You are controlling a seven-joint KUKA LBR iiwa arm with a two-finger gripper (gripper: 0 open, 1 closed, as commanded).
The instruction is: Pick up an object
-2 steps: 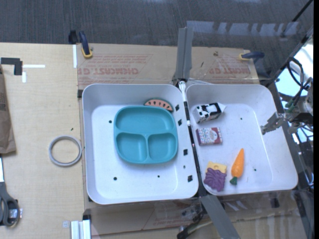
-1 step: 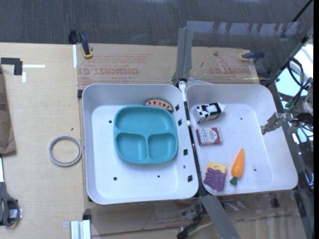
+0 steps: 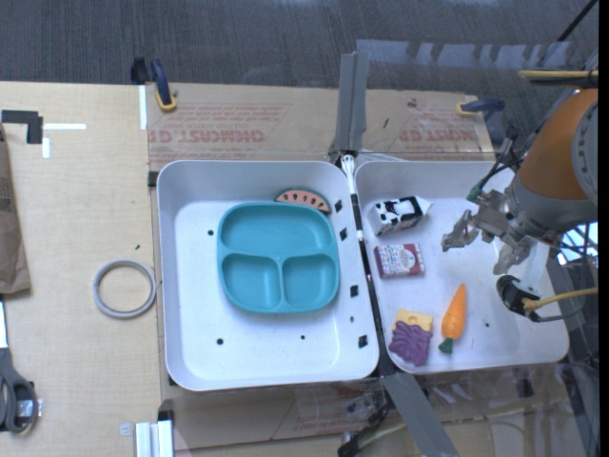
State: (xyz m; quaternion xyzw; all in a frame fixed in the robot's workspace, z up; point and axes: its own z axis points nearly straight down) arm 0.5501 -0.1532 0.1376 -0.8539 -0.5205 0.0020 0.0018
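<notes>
The right bin (image 3: 533, 346) holds a black-and-white cow toy (image 3: 397, 214), a small pink packet (image 3: 400, 259), an orange carrot (image 3: 454, 312), a purple grape bunch (image 3: 410, 344) and a yellow piece (image 3: 416, 319). My gripper (image 3: 474, 253) hangs over the bin's right half, above and a little right of the carrot, right of the pink packet. Its fingers are spread open with nothing between them. The left bin (image 3: 190, 350) carries a teal divided plate (image 3: 279, 257) and a watermelon slice (image 3: 304, 199) by its back rim.
A grey divider post (image 3: 349, 103) stands behind the seam between the bins. On the bench to the left lie a tape ring (image 3: 125, 288), scissors (image 3: 14, 403) and a brown bag (image 3: 11, 217). A yellow cable (image 3: 561, 298) loops beside the wrist.
</notes>
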